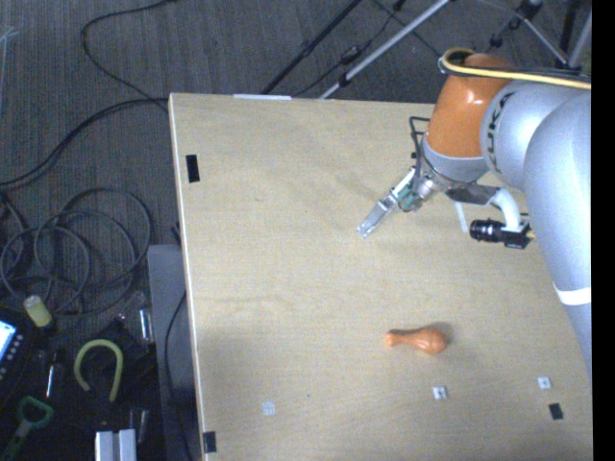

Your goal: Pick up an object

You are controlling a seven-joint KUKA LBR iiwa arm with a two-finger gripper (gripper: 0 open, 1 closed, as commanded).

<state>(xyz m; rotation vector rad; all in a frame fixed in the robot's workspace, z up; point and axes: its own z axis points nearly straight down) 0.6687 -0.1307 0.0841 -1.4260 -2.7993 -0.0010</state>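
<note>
- Hovering my claw (373,223) over bare desk (288,257); whether it is open, I cannot tell.
- Orange gourd (419,340) lies well apart, nearer the camera.
- I should centre over its bulb, then descend.

Soft, even, rather dim light; the picture looks slightly blurred.

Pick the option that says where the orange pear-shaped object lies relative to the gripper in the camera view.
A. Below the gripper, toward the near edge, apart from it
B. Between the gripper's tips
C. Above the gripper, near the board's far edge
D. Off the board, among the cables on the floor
A: the orange pear-shaped object lies on the tan board well below the gripper, with bare board between them.
</note>
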